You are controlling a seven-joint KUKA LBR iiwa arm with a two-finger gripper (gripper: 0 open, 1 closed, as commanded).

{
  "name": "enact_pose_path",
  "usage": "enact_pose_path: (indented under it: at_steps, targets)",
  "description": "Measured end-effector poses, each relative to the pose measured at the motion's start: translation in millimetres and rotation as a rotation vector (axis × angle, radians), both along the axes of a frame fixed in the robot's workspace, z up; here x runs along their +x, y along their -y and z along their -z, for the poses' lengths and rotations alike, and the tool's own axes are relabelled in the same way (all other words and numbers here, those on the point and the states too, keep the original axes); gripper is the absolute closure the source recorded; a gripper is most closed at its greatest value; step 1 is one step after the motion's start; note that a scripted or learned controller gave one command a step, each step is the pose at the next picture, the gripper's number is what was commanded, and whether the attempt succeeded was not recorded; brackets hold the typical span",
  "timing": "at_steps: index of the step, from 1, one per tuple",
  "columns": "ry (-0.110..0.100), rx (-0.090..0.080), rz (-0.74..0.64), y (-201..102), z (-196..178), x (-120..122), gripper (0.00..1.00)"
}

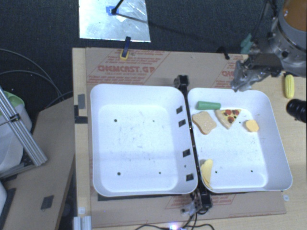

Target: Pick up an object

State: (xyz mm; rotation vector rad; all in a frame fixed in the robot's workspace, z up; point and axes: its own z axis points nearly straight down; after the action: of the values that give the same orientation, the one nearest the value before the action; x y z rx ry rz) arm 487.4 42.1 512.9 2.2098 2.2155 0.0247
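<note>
Dark carpet (38,23), brown bench (144,63), 2 white bins (139,92)

Bins (139,92) – smooth glossy white plastic

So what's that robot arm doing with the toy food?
It is trying to pick something up. Its tool hangs over the far edge of the right bin, holding nothing. In that bin lie a green piece, toast, a pizza slice, a small yellow piece and a pale yellow one.
</note>
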Motion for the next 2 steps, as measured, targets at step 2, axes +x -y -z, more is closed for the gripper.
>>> enact_pose_path:
  at_steps: [2]
  targets:
    - [-0.012, 0.001, -0.006, -124, 50, -1, 1.0]
